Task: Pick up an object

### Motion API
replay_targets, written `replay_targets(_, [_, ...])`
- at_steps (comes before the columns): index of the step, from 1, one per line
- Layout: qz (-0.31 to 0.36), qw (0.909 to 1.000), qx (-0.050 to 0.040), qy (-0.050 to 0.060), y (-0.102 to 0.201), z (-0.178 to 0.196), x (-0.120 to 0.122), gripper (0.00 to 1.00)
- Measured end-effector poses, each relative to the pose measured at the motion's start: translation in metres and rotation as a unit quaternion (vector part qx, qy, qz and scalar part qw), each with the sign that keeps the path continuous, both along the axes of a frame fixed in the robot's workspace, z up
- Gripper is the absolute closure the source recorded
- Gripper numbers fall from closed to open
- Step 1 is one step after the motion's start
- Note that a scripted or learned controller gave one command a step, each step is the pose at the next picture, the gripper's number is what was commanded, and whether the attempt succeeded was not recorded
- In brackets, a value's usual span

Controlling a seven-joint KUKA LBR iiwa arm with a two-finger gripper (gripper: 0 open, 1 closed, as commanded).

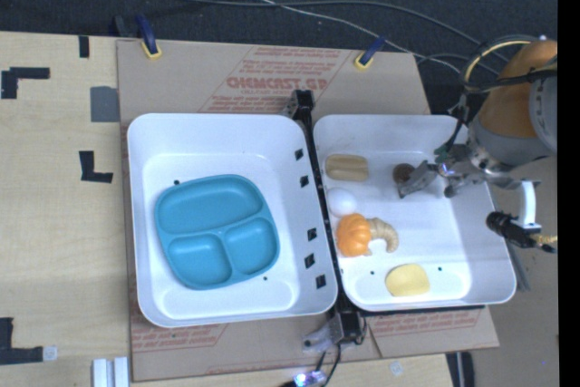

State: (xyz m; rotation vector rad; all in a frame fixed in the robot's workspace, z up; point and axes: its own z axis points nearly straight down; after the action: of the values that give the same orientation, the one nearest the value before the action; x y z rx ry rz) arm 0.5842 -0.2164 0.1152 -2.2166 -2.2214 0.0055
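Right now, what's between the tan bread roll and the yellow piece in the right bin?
Camera view: a white ball, an orange pumpkin and a beige croissant beside it.

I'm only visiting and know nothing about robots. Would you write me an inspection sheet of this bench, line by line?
Surface: cardboard sheet on a wooden bench, bearing the left bin and the right bin.
Job's things: in the right bin, a tan bun-like piece, a white round piece, an orange pumpkin-like piece touching a pale curved piece, and a yellow piece.
Clutter: blue divided tray in the left bin.
Grippers: gripper low inside the right bin, near its far side; finger state unclear.
Cables: black cable across the dark floor beyond the bench.
Surroundings: blue clamps on the cardboard's far edge.
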Motion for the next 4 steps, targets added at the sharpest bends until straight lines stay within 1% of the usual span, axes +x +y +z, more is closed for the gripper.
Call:
replay_targets(1, [0.0,1.0,-0.0012,-0.002,0.001,-0.031,0.0,0.0])
replay_targets(2, [0.0,1.0,-0.0028,-0.005,0.0,-0.018,0.002,1.0])
replay_targets(3, [-0.001,1.0,-0.0007,-0.004,-0.001,0.043,-0.004,1.0])
replay_targets(4, [-0.001,1.0,-0.0012,-0.004,-0.007,0.103,-0.007,1.0])
